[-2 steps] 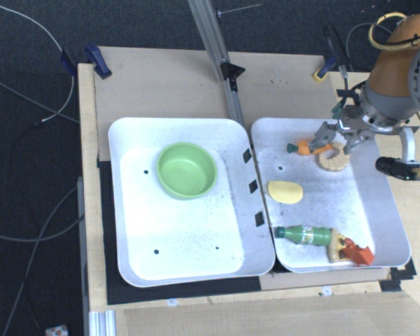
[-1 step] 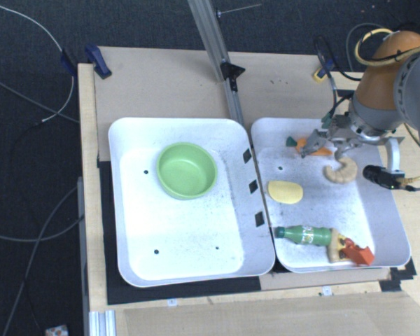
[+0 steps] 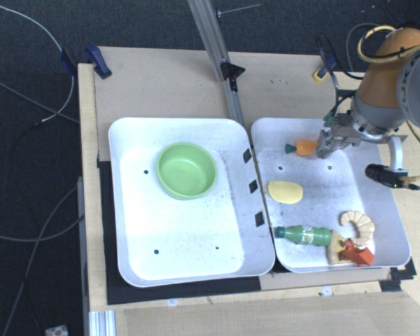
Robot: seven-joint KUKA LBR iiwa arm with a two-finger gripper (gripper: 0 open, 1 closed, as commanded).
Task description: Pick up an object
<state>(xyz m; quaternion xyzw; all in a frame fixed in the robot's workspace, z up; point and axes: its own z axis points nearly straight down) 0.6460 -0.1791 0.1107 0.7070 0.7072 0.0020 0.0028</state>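
Toy carrot [image 3: 304, 148], upper right bin: likely light, stiff, slick; best pinched mid-body. Gripper [image 3: 327, 148] just beside; jaw state unclear.

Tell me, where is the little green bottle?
The green bottle lies on its side near the front edge of the right bin, just below the yellow piece and left of the shrimp toy.

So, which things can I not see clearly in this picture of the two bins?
- Tool: in the camera view its own body covers the fingertips, so whether it grips the toy carrot beside it is unclear.
- Toy carrot: its right end is hidden behind the tool.
- Red object in the right bin: too small and overlapped by the shrimp toy to identify.
- Arm: cut off by the right edge.
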